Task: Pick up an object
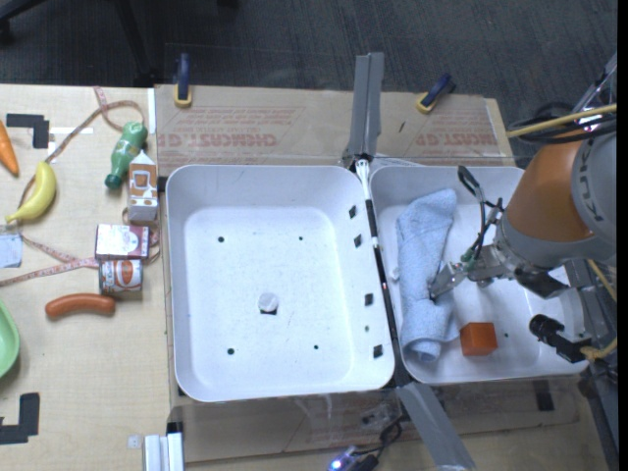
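A light blue towel (pixel 424 263) lies rolled and crumpled along the left side of the right bin (pixel 510 369). An orange block (pixel 478 339) sits near that bin's front, just right of the towel's lower end. A small pale round object (pixel 268 303) rests near the middle of the left bin (pixel 196 263). My gripper (pixel 446 281) is down in the right bin, its tip against the towel's right edge and above-left of the orange block. The arm's orange band (pixel 548 199) hangs over the bin's right side.
To the left of the bins, the wooden bench holds a banana (pixel 35 192), a green bottle (pixel 126 151), a small carton (pixel 142 188), a can (pixel 122 276) and a sausage (pixel 80 306). A grey divider post (pixel 367 106) rises between the bins.
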Motion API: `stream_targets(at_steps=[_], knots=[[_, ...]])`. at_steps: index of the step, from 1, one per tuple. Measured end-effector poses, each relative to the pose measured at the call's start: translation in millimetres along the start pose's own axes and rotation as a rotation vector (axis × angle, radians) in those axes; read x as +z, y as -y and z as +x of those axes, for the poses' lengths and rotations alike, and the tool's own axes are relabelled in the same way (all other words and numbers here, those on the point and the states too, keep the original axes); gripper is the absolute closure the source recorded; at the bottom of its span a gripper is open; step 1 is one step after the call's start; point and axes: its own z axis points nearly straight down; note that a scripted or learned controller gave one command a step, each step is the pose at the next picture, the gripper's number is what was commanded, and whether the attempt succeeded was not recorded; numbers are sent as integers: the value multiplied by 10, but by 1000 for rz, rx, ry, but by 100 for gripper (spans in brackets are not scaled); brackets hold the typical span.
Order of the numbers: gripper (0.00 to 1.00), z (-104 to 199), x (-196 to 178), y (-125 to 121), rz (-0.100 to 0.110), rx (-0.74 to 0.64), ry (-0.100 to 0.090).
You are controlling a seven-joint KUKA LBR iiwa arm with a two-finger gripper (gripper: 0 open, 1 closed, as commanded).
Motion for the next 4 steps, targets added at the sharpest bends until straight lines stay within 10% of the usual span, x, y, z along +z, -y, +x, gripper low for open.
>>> stream_targets(at_steps=[2,3,4], knots=[[0,-262,-2,-821,0,260,1],[0,-1,-8,-947,-1,-262,1],[0,110,-8,-798,-1,-307,2]])
